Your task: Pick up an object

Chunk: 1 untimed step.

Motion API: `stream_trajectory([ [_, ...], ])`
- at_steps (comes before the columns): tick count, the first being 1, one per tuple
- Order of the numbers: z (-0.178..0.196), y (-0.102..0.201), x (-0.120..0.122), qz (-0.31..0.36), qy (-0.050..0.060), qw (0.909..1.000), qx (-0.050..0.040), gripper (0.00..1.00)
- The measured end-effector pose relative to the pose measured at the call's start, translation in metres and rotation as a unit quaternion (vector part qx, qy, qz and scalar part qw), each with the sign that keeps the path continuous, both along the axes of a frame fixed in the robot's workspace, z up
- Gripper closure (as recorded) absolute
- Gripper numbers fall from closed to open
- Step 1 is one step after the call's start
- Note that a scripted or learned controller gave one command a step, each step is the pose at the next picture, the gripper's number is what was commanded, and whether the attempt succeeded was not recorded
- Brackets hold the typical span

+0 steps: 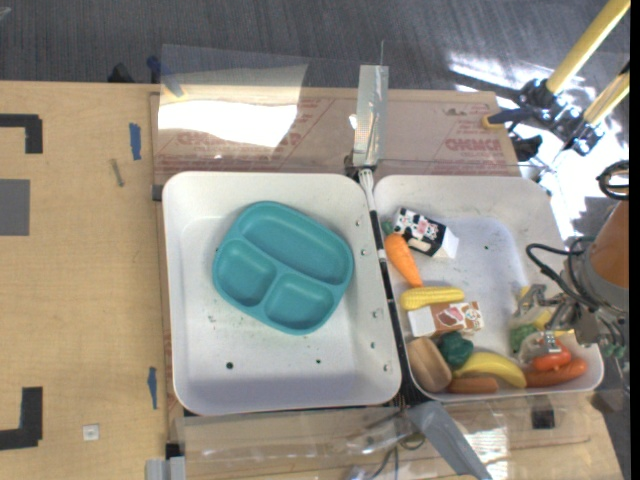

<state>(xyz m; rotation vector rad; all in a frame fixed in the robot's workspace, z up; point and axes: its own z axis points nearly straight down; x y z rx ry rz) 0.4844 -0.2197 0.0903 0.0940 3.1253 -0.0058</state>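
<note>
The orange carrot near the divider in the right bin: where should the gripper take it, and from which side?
Grip the carrot across its thicker upper half, coming straight down from above. It lies flat and slanted, narrowing toward the corn cob, so close the fingers across its width. The bin wall sits close on its left, so I'd angle the fingers along that wall.

Fixed overhead camera, slanting down on both bins

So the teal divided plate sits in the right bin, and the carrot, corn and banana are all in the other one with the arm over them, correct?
Not quite. The camera view shows the teal divided plate in the left bin, not the right. The carrot, corn and banana are in the right bin, where the arm's gripper is.
</note>
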Motion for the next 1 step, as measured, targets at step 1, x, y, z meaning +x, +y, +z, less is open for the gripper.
stream_trajectory([
  [1,0.1107,0.0659,0.0,-0.003,-0.001,1.0,0.001,1.0],
])
